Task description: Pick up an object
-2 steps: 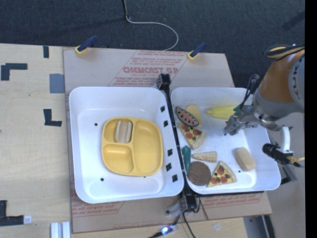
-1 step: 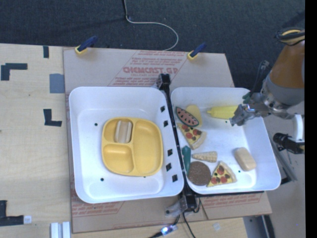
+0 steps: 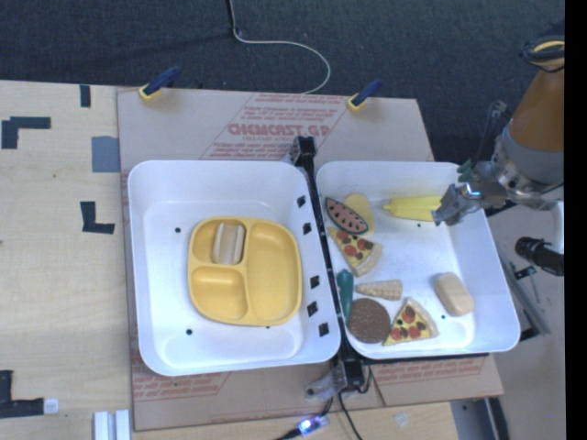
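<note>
The tool sits low over the right bin, just beside the banana at its far side, seemingly lined up for a grasp; whether it is open or closed, I cannot tell. The other toy foods lie crowded toward the divider, leaving the banana the nearest pick.

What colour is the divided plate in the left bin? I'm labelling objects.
Yellow, seen clearly in the camera view: the divided plate.

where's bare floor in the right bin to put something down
The widest bare patch in the right bin is mid-floor, bordered by the banana above, the bread roll at right and the pizza slice at left. Its left edge and bottom are crowded: watermelon slice, cookie, second pizza slice. The gripper hangs by the banana's tip.
</note>
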You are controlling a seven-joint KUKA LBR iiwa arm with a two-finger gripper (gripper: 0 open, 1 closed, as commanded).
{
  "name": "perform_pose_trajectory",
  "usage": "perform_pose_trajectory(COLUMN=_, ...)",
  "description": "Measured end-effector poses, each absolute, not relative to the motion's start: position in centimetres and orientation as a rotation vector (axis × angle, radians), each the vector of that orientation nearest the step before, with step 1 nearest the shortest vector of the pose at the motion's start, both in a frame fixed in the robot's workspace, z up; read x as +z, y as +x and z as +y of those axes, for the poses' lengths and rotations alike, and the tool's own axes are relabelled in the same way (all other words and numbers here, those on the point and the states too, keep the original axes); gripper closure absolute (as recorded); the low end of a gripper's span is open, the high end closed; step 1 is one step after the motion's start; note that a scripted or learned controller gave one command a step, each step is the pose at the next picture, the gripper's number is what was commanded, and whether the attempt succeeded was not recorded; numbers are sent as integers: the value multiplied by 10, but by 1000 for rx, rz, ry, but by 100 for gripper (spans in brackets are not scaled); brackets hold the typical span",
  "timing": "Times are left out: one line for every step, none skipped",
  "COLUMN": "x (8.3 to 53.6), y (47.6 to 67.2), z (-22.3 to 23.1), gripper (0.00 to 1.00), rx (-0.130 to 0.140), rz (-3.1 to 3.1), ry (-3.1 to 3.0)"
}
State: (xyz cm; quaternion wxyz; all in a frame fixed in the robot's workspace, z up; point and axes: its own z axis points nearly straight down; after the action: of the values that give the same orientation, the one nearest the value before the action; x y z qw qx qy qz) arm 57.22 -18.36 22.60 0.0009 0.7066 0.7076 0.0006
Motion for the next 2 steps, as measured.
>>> perform_pose_trajectory(x=223, y=555, z=-126, gripper=100, rx=-1, rz=2230, ry=2217)
perform_pose_trajectory(x=214, y=552, z=-76, gripper=100, rx=-1, rz=2231, ry=2217)
